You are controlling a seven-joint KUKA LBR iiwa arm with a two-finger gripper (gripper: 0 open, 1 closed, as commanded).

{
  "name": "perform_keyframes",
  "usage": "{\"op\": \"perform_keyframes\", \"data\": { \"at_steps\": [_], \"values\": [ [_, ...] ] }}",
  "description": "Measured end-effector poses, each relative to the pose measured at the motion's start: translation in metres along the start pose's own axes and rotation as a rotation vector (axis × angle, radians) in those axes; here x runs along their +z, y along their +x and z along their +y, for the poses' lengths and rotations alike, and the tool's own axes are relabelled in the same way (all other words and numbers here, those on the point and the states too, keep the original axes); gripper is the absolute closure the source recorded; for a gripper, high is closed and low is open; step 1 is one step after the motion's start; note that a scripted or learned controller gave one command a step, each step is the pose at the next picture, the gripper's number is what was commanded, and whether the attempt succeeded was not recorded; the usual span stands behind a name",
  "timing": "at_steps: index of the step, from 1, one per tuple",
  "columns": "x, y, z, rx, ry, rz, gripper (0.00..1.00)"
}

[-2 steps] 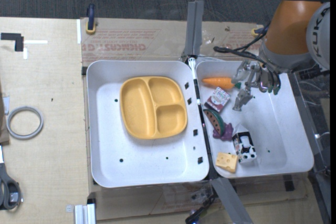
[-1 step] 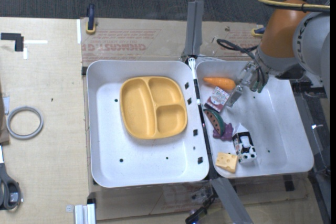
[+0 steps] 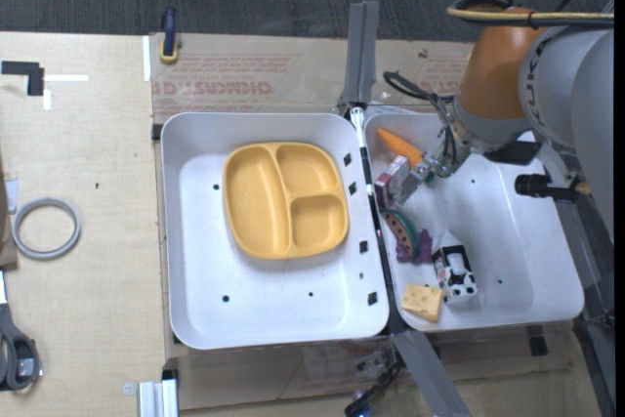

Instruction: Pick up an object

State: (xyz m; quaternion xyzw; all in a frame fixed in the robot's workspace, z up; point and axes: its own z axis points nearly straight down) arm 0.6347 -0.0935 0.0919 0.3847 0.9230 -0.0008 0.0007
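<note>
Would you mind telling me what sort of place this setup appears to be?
Probably a robotics lab's grasping test bench: a robot arm reaches over two white bins, one holding a yellow divided plate, the other toy-like clutter such as a carrot and a cheese wedge.

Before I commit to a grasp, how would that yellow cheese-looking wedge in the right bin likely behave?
The cheese wedge looks small and probably light. Lying flat, it seems unlikely to roll. Its sloped faces may slip from the hand, and the black-and-white toy close by could get bumped.
</note>
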Motion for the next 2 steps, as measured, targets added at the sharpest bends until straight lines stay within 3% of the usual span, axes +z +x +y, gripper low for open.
{"op": "perform_keyframes", "data": {
  "at_steps": [1,2],
  "values": [
    [-0.010,-0.001,0.001,-0.003,0.001,-0.003,1.00],
    [-0.100,0.028,0.055,0.295,0.000,0.000,1.00]
  ]
}}
